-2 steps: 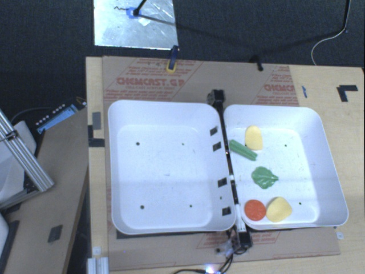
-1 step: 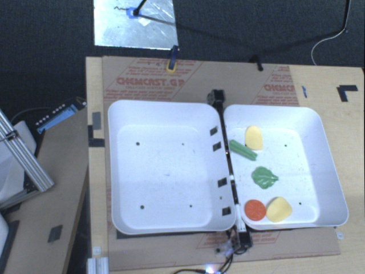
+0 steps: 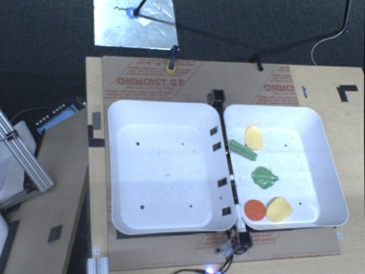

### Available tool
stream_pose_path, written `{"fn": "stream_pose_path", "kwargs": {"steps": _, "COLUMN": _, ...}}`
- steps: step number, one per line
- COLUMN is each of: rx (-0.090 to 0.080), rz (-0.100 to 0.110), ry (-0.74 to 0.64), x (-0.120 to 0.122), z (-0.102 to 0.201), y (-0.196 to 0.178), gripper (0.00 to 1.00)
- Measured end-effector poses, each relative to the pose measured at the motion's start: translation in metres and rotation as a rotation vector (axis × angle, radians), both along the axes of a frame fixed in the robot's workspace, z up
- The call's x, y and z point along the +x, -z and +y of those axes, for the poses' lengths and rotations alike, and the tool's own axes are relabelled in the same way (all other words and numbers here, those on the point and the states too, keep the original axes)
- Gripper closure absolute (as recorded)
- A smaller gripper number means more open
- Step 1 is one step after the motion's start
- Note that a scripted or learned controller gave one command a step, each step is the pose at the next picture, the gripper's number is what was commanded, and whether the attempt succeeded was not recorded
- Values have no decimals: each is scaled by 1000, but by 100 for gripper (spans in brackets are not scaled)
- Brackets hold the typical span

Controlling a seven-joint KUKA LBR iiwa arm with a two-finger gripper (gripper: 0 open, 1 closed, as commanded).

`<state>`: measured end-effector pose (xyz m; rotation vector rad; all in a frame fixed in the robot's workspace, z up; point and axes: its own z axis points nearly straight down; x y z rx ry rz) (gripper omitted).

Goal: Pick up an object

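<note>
- R bin: yellow piece near top, green stick just below-left, green leafy piece mid, red disc w/ yellow lump touching, front edge.
- L bin: white, beside R bin.

Two bins sit side by side on the desk, their inner walls touching. The left bin holds nothing. In the right bin, an oval piece lies nearest the desk's far edge, a stick-shaped piece just beside it, a leaf-shaped piece mid-bin, and a disc touching a rounded lump by the near wall.
</note>
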<state>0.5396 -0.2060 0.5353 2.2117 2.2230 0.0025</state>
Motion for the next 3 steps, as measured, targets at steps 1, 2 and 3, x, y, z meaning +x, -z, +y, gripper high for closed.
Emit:
{"fn": "stream_pose_path", "kwargs": {"steps": 1, "rx": 3, "rz": 3, "ry": 1, "x": -55, "z": 15, "y": 0, "gripper": 100}}
{"fn": "stream_pose_path", "kwargs": {"steps": 2, "rx": -1, "rz": 0, "ry": -1, "x": 31, "z": 0, "y": 1, "gripper": 100}}
{"fn": "stream_pose_path", "kwargs": {"steps": 3, "rx": 2, "rz": 2, "ry": 5, "x": -27, "z": -1, "y": -1, "gripper": 100}}
